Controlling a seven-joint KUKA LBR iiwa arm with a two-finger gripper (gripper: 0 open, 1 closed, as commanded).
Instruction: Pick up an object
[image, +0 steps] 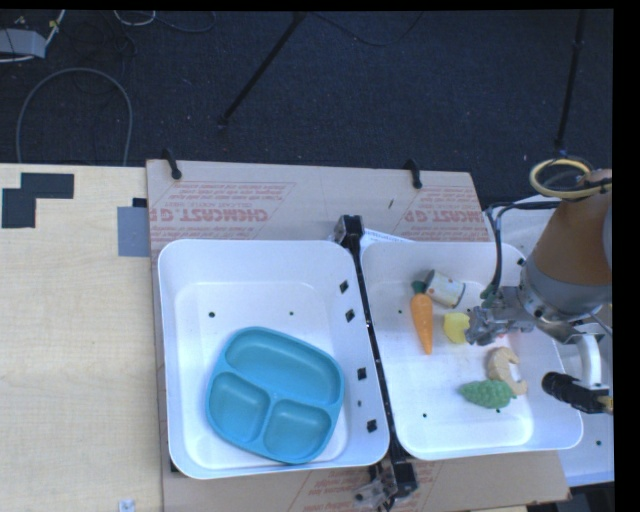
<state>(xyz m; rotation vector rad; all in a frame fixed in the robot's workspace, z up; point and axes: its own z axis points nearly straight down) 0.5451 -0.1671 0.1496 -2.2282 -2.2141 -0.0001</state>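
Observation:
The right bin (440, 440) holds several small toys. An orange carrot (423, 322) lies upright in the picture near the bin's middle. Just right of it sits a small yellow piece (455, 327). A white and green item (443, 290) lies above them. Lower down are a green leafy toy (487, 393) and a beige curved piece (506, 368). My gripper (487, 325) hangs low over the bin, right beside the yellow piece and above the beige one. Nothing is visibly held.
The left bin (190, 290) carries a blue divided plate (274, 393). A black divider (362, 330) separates the bins. The grey and orange arm (570, 260) covers the right bin's far right side. A black part (574, 390) sticks out over the right rim.

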